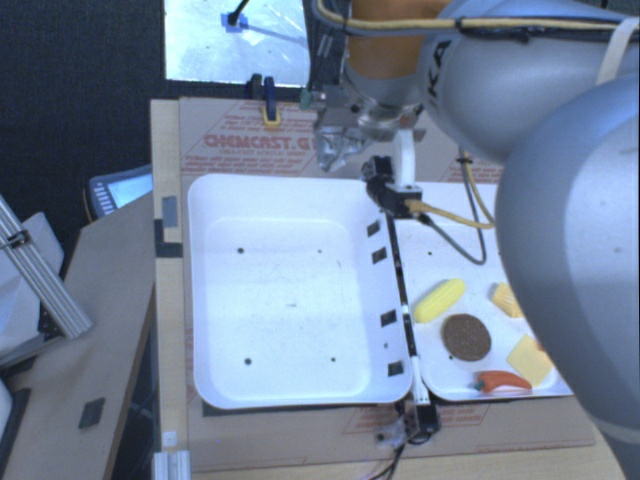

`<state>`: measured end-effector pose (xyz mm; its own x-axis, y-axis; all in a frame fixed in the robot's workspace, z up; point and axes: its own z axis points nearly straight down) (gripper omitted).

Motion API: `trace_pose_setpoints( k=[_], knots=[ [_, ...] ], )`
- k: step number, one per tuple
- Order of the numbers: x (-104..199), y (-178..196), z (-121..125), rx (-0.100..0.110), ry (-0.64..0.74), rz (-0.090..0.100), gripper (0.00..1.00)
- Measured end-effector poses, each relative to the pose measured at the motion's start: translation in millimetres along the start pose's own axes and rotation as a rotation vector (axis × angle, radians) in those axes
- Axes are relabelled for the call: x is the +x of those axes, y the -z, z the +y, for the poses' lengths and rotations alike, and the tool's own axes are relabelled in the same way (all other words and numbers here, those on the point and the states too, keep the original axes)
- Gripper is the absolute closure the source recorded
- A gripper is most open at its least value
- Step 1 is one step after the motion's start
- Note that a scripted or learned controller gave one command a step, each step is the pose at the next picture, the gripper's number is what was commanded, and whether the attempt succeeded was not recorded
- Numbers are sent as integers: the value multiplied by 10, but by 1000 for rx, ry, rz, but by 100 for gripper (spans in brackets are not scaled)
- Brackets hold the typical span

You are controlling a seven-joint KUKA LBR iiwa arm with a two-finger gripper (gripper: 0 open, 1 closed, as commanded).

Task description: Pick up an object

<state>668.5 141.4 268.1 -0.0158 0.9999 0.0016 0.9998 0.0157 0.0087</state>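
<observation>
**A:** What lies nearest the camera?

**B:** The front edge of the counter (300, 438), and on it the two white bins. The left bin (215, 368) sits beside the right bin (450, 253), their rims meeting along a line of black clips.

**A:** And the objects to pick?

**B:** All in the right bin. At the front an orange carrot-like piece (503, 381) lies flat, with a yellow wedge (530, 359) just behind it. A brown disc (466, 336) rests beside those, and a yellow corn cob (439, 300) lies tilted behind the disc. Another yellow piece (505, 299) shows partly under the arm.

**A:** Where is the claw?

**B:** Farther back, the claw (338, 150) hangs over the cardboard behind the left bin's far rim, well apart from the objects. Whether it is open or closed cannot be told; nothing is seen in it.

**A:** Beyond that?

**B:** The grey arm (540, 88) with its orange band (400, 18).
</observation>
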Motion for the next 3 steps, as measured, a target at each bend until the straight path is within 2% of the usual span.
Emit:
trace_pose_setpoints(
  k=[1,2,3],
  knots=[
    [611,-93,5,7,-7,1,100],
    [953,-118,12,6,-9,1,100],
    [930,-420,9,8,-12,-2,100]
  ],
)
